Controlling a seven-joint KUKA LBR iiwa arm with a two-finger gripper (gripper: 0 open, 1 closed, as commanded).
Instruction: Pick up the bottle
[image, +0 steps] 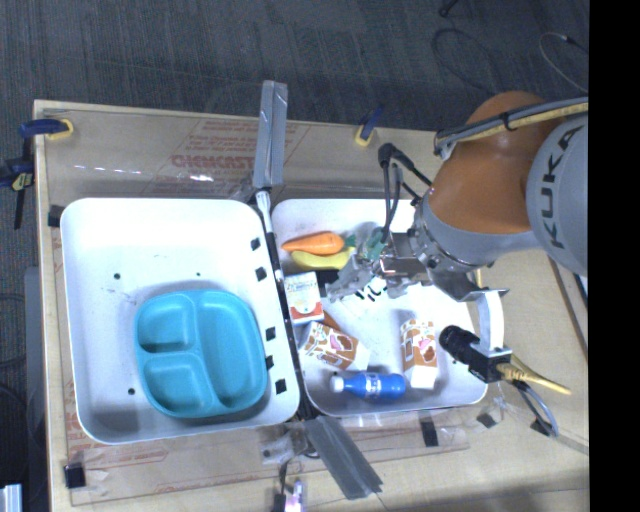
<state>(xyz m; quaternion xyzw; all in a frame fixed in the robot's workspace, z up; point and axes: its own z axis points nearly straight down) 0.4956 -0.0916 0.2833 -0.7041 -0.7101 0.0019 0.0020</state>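
Right bin: bottle lying by near wall, cartons behind it, carrot and banana farther back. Left bin: blue tray. End effector above cartons, grip state unclear.

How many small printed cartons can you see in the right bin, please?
3. One carton lies at the left wall, a second carton just below it, and a third carton right of the bottle. The arm may hide more.

Robotics lab: KUKA arm over a clamped plywood bench (blue clamps at edges), two white bins.
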